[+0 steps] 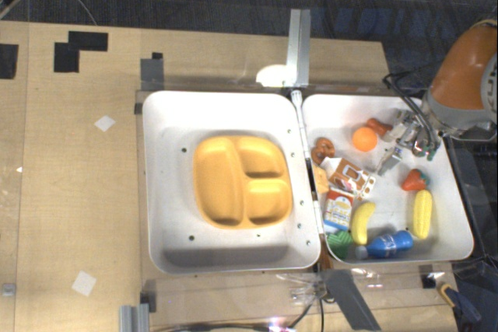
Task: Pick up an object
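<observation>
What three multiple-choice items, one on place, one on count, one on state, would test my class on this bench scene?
1. The yellow tray lies in:
A the left bin
B the right bin
C the bare bench

2. Compartments in that tray:
A one
B three
C six

3. The orange ball is:
A clamped in the pincer
B resting on the floor of the right bin
C on the tray

Answers: 1 A, it fills the left bin; 2 B, one long and two small; 3 B, it sits apart from the pincer.
</observation>
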Robot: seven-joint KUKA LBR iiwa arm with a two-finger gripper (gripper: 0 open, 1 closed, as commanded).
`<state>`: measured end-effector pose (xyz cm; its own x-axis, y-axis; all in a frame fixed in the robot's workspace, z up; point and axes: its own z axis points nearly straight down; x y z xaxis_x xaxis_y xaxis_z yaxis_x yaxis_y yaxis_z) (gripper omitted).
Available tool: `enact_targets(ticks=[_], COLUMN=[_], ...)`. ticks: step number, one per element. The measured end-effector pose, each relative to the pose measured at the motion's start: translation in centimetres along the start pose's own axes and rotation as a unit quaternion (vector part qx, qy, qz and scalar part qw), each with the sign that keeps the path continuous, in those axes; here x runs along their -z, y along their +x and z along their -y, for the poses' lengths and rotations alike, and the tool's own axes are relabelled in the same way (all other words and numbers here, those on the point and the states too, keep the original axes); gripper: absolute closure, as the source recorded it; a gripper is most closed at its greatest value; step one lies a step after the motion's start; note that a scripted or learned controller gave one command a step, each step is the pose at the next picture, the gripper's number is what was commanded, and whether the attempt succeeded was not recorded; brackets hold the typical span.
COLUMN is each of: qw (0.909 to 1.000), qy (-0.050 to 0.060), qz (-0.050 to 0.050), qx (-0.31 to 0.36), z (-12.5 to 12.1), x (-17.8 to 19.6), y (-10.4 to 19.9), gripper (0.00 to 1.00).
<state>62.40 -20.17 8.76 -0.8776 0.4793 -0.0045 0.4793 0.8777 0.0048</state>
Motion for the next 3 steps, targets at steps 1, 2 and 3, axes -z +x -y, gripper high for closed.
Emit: enact_targets(ticks=[1, 2, 3], qw=[0.9999, 1.0, 0.9937], qy=[0.01, 0.007, -0.001], qz=[-0.01, -0.002, 0.004], qx=[-0.002, 0.002, -0.112], z=[-4.2, -4.6, -8.3], x=[0.1, 1.5, 9.1], y=[-0.7, -1.1, 1.3], gripper=[0.0, 1.0, 1.0])
